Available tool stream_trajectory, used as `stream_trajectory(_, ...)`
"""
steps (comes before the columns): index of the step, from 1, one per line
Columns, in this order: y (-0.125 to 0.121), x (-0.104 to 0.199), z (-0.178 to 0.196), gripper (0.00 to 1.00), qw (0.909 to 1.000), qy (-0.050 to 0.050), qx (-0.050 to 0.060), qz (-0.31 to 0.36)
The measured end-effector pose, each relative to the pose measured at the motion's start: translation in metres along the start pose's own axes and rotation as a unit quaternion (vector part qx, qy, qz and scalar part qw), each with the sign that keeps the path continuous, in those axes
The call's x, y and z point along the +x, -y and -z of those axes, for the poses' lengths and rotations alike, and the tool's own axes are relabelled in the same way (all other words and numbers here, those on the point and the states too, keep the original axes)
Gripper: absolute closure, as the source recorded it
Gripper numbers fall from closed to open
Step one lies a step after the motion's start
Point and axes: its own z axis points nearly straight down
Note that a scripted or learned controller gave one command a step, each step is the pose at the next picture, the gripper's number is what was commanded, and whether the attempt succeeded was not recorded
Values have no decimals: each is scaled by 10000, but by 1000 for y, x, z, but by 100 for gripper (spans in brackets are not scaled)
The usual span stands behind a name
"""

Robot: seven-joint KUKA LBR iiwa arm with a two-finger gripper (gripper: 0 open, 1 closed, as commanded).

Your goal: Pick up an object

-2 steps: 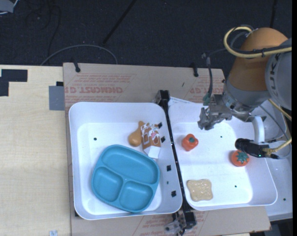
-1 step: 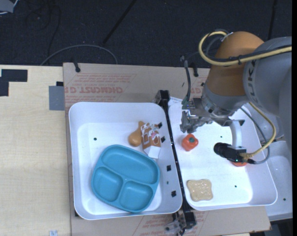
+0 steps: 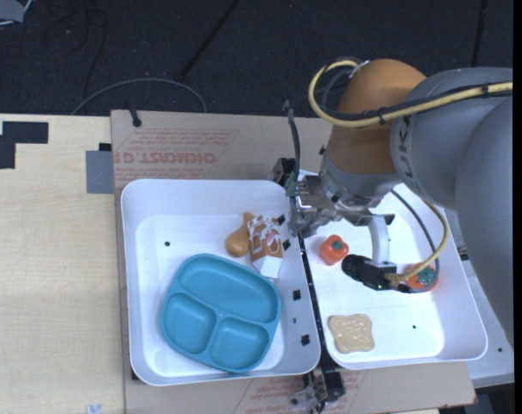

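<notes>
While my arm reaches in over the right bin (image 3: 468, 335), my gripper (image 3: 297, 218) sits at the divider between the bins; its state I cannot tell. The orange toy (image 3: 334, 249) lies in the right bin just beside it, with the toast slice (image 3: 351, 333) nearer the front.
</notes>
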Motion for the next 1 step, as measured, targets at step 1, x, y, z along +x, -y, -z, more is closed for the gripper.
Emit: stream_trajectory(1,0,56,-5,100,10000,0,-8,9)
